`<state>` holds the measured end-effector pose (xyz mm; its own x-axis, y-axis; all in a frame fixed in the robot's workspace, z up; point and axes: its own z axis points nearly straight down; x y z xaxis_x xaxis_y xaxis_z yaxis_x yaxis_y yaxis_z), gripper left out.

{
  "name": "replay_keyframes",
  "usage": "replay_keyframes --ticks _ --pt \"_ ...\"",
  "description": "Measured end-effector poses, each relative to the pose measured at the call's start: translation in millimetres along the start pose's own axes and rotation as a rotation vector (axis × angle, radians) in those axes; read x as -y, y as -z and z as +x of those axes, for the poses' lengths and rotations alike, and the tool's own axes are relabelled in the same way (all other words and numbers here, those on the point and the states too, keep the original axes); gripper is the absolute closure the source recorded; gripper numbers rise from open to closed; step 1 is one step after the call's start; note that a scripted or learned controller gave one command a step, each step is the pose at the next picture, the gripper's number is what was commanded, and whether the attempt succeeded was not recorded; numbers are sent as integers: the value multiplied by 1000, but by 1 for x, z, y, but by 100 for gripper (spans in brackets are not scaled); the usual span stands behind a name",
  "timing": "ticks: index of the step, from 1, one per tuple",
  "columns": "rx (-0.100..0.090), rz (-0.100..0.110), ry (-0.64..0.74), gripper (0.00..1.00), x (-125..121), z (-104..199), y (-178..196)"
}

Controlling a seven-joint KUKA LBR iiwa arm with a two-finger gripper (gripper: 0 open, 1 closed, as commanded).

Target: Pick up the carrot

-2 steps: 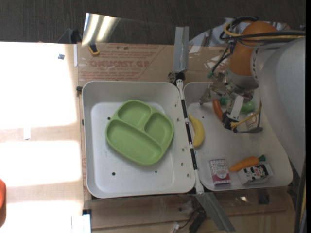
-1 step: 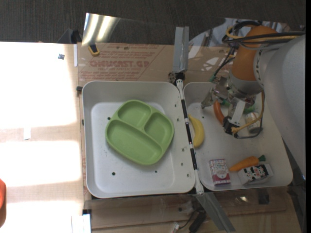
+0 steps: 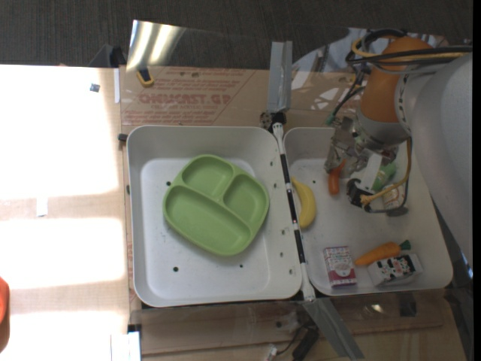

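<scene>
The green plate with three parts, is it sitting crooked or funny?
Yes, a bit. The green three-part plastic plate lies turned at an angle to the straight walls of the left white bin. It sits flat, right side up, and looks unbroken.

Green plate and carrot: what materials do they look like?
Green plate: looks like moulded plastic or silicone, matte, one even colour with rounded dividers; can't tell which. Carrot: probably a plastic toy, smooth uniform orange with a green tip. Hedged, it is small in view.
</scene>
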<state>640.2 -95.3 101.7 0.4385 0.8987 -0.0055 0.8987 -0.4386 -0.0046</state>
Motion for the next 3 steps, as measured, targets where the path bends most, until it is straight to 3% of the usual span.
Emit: replay_keyframes --ticks 1,2,3 --pt "-3 -3 93 100 45 19 102" --pt "-3 -3 204 100 -18 -45 -11" --pt "-3 -3 32 100 3 46 89"
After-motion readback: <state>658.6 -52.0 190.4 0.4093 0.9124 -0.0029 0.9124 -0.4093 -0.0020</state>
